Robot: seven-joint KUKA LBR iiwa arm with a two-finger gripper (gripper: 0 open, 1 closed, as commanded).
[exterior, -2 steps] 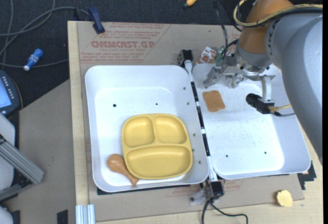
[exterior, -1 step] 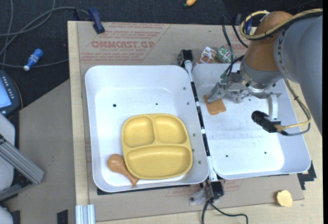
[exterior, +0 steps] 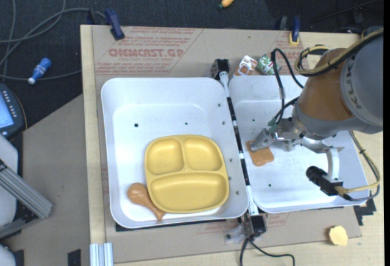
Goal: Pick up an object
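A flat tan-brown piece (exterior: 262,156) lies in the right bin (exterior: 286,195), close to its left wall. My gripper (exterior: 266,139) hangs just above and behind this piece, low in the bin, on the grey arm with the orange band (exterior: 326,97). Whether it touches the piece is hidden. In the left bin (exterior: 122,106) sits a yellow divided plate (exterior: 185,172), and an orange-tan drumstick toy (exterior: 144,196) lies against the plate's lower left edge.
Small packets, one white and red (exterior: 247,65) and one green (exterior: 265,64), sit on the bench behind the right bin. A yellow lump (exterior: 337,235) rests on the bench at the front right. Blue clamps (exterior: 113,22) hold the board's back edge.
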